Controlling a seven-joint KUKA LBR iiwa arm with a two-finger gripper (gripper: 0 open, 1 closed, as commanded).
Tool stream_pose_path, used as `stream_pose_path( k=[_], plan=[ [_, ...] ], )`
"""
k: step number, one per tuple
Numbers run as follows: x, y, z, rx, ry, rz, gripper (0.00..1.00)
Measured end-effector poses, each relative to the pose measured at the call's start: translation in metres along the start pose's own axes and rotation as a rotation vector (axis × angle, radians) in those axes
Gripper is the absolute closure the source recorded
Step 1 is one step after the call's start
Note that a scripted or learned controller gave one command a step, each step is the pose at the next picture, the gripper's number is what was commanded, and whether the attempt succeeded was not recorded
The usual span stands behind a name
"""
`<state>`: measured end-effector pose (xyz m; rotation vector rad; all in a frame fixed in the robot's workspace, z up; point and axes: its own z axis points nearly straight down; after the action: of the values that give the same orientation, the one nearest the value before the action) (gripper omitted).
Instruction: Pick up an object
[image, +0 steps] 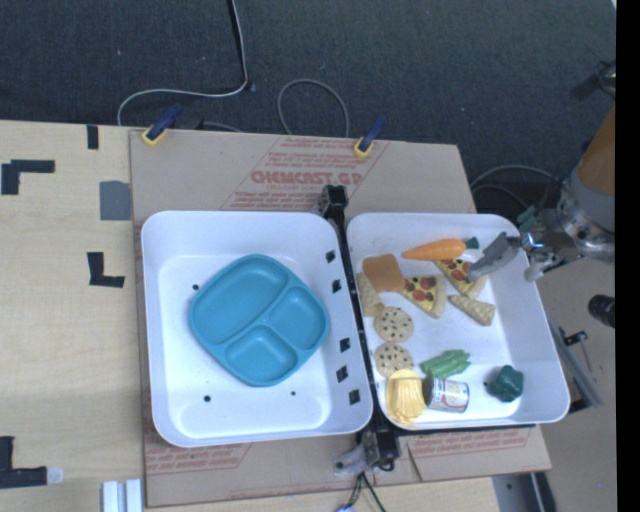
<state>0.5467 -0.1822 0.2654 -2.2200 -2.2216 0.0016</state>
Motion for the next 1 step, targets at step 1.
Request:
stream_pose_path(
  k=[1],
  plan=[
    [0.0744, 0.0062, 0.1866, -0.003, -0.002, -0.004, 0.0]
  ],
)
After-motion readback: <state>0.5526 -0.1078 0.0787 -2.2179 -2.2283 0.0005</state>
